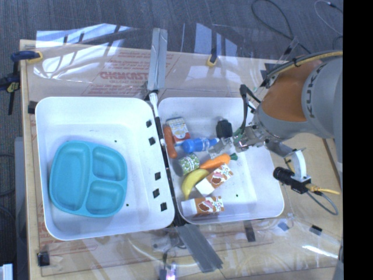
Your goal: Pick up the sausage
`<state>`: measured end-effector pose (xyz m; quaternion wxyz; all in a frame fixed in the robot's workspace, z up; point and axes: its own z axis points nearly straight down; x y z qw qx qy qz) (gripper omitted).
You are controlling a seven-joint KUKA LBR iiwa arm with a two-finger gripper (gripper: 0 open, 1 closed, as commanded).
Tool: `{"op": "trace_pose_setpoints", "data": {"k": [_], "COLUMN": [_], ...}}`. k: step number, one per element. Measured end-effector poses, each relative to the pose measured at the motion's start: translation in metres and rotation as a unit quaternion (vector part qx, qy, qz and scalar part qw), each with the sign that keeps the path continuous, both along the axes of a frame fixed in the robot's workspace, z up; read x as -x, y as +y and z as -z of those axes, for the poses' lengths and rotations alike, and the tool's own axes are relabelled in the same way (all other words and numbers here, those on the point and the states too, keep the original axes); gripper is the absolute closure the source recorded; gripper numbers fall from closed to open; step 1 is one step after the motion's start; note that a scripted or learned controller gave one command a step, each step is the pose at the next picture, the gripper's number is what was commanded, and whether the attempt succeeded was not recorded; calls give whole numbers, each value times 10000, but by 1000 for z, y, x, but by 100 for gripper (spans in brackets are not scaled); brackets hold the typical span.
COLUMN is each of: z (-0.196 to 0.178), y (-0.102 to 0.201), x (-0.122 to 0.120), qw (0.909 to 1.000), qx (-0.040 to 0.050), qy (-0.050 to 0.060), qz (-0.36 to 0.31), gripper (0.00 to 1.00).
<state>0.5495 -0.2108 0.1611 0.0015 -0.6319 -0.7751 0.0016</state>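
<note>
Tool low in the right bin, arm entering from the right; how far its fingers are apart cannot be told. Just beside it: blue bottle and carrot. Farther left: banana. Farthest, against the bin's left wall: sausage, lying free. Beyond, in the left bin: teal tray.

Blue divided plate in left bin, sausage by right bin's left wall, banana, carrot, claw above them
</note>
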Motion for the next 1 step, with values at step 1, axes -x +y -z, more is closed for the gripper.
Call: {"op": "trace_pose_setpoints", "data": {"k": [1], "z": [-75], "y": [1], "x": [-108], "qw": [9984], "qx": [4], "qy": [-26], "qz": [-563], "gripper": [0]}}
